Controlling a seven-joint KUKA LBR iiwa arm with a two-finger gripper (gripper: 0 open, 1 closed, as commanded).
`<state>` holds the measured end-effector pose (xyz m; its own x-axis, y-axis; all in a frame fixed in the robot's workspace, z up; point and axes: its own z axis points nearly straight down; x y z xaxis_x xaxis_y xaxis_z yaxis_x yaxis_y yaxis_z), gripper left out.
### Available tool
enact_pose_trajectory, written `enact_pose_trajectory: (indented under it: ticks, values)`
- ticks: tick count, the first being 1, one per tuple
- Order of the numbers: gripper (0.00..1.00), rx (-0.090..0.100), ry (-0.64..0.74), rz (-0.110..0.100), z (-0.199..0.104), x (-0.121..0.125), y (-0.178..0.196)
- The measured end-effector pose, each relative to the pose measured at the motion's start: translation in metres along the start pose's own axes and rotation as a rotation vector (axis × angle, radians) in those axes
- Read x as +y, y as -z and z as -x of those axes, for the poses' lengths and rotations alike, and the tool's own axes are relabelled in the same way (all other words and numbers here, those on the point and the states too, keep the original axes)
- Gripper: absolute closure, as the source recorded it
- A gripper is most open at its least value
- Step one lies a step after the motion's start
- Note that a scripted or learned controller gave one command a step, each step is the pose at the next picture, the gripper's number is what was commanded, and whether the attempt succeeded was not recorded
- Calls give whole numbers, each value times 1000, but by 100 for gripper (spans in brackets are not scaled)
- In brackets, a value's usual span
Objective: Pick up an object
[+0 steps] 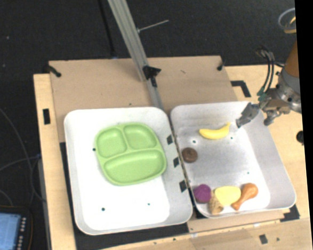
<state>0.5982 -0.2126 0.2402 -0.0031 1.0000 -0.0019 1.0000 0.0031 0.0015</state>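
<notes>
The right bin (231, 162) holds a yellow banana (215, 132) near its far edge and a brown round piece (189, 155) by its left wall. At its near edge lie a purple lump (202, 193), a yellow piece (227, 194), an orange drumstick-shaped toy (246, 193) and a small tan piece (215, 207). My gripper (256, 118) hangs over the bin's far right corner, just right of the banana and apart from it. It is open, one finger (244, 115) pointing toward the banana, with nothing between the fingers.
A green divided plate (130, 153) lies in the left bin (87, 207). A grey metal post (131, 38) slants up from between the bins at the back. The arm's wrist (289, 94) enters at the right edge.
</notes>
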Motion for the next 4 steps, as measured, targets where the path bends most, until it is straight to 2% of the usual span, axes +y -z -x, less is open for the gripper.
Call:
enact_pose_trajectory:
  ticks: [1, 2, 4]
  values:
    - [0, -1, 1, 0, 0, 0, 0]
    - [0, 2, -3, -6, -1, -9, -59]
    - [0, 0, -3, -3, -5, -6, -141]
